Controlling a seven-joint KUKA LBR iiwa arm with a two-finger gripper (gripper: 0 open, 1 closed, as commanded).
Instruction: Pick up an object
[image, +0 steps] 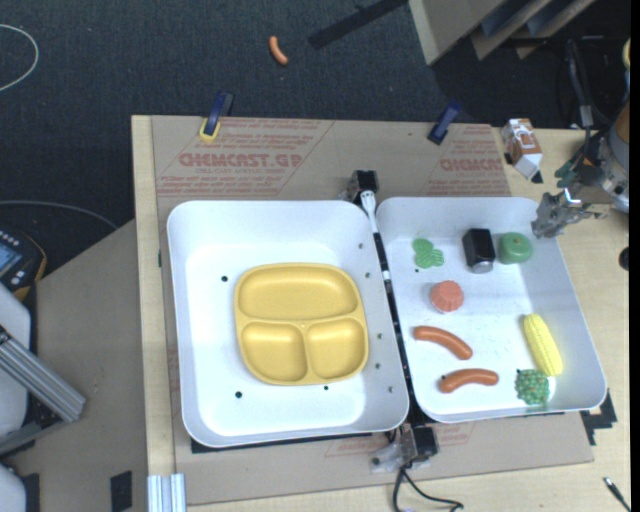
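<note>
Seven items lay in the right bin (575, 290), all below and left of the gripper (556, 213), which hung at that bin's upper right rim, nothing between its fingers. Nearest was the green item (515, 247), just beside the black block (478, 249).

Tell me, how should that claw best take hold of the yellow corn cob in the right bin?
Probably across its middle, from straight above. The corn cob lies flat and long, running roughly along the bin's right wall, so fingers closing across its narrow width should fit. The broccoli crowds its near end, so stay clear of that.
</note>
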